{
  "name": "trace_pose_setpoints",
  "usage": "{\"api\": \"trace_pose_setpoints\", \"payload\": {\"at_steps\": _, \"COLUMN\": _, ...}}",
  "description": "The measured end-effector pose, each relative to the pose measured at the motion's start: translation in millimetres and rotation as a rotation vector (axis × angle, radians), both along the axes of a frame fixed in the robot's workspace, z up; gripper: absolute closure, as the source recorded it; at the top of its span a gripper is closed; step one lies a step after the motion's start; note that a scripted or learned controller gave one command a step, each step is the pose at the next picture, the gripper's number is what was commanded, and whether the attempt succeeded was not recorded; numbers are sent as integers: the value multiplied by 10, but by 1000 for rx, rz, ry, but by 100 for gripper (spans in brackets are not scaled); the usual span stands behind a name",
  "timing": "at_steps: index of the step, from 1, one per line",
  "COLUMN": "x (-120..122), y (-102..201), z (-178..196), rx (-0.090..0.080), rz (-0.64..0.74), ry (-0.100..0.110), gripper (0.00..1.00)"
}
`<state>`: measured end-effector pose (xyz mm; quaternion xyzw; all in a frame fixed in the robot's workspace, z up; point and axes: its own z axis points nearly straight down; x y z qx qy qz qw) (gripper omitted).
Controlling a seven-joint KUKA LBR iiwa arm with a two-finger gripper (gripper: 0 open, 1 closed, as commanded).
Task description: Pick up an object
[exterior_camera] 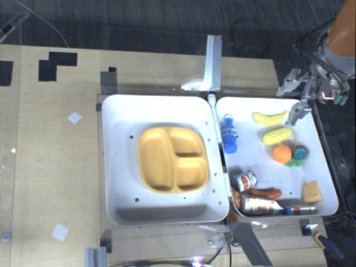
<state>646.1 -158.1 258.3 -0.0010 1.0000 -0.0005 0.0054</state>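
Camera view. Tool [301, 108] — over the far right corner of the right bin [328, 166], fingers spread wide, nothing between them.

Just left of the tool: banana [270, 117]. Below it, near: corn cob [276, 135]. Further toward the near side: orange [282, 153], touching a teal item [300, 153]. Well left of the tool: blue bottle [228, 133] along the bin's left wall.

Far from the tool, near edge: can [245, 181], sausage [264, 193], bottle lying flat [272, 207], tan block [312, 192].

Left bin [119, 149] — yellow divided tray [172, 159]. Both bins on the desk [50, 166].
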Motion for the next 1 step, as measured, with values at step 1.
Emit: {"api": "trace_pose_setpoints", "payload": {"at_steps": 1, "x": -10, "y": -202, "z": 398, "rx": -3, "rz": 203, "ry": -2, "gripper": 0}}
